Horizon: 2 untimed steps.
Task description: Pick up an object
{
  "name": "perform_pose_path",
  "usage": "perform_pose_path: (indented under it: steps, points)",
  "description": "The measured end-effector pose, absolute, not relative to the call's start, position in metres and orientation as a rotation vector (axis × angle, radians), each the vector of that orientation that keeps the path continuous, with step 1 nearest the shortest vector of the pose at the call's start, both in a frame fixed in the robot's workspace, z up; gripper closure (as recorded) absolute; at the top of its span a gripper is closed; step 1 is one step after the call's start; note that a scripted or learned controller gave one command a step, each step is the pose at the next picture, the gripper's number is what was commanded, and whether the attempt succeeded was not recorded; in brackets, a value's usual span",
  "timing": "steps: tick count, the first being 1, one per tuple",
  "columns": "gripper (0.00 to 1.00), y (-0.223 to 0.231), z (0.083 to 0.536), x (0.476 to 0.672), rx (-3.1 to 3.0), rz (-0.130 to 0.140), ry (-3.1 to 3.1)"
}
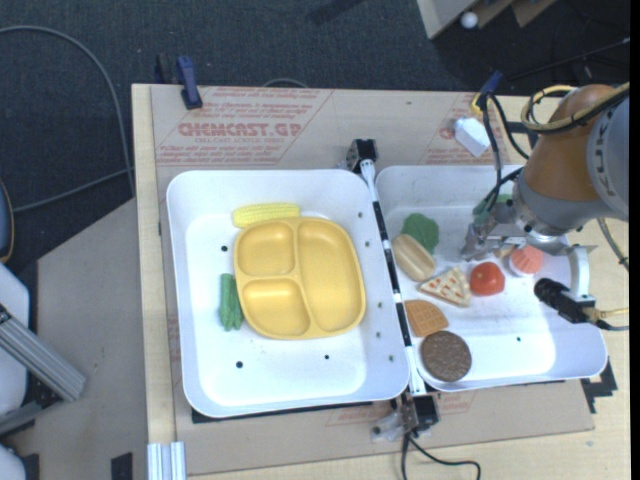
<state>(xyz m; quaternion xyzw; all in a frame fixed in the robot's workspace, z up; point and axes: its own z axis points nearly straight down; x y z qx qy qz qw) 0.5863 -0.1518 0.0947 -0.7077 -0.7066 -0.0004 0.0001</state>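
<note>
Over the right bin (560, 353), the arm (560, 163) reaches in from the right, and the gripper (487, 238) hangs low above the food items. Whether the gripper is parted or closed cannot be told from this view, and nothing is seen clamped in it

Step in hand, as a judgement: the approach and descent phase of the pick. No object is lifted clear of the bin floor, so the grasp is not yet made

Candidate objects in the right bin:
- red tomato (487, 279), just below the gripper and the nearest item to it
- pizza slice (446, 288), touching or just beside the tomato on its left
- hot dog bun (413, 257), left of the gripper
- green vegetable (421, 231), just above the bun
- pink-orange item (526, 260), partly hidden under the wrist
- orange cracker (426, 317) and brown patty (445, 355), nearer the front edge, well apart from the gripper

The left bin (200, 368) holds a yellow divided plate (298, 275), a corn cob (266, 213) touching its far rim, and a green pod (230, 301) just beside its left edge; these lie well apart from the gripper

Next move, as a judgement: a small shift toward the tomato, then a straight descent and closure. The round tomato may roll, and the crowded pizza slice may obstruct one side
</note>
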Motion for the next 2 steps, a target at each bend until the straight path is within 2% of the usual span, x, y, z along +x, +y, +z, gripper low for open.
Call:
perform_pose_path:
  steps: [1, 2]
  points:
    - [0.0, -0.152, 0.095, 0.586, -2.222, -0.001, -2.22]
    - [0.0, -0.151, 0.084, 0.532, -2.221, 0.001, -2.22]
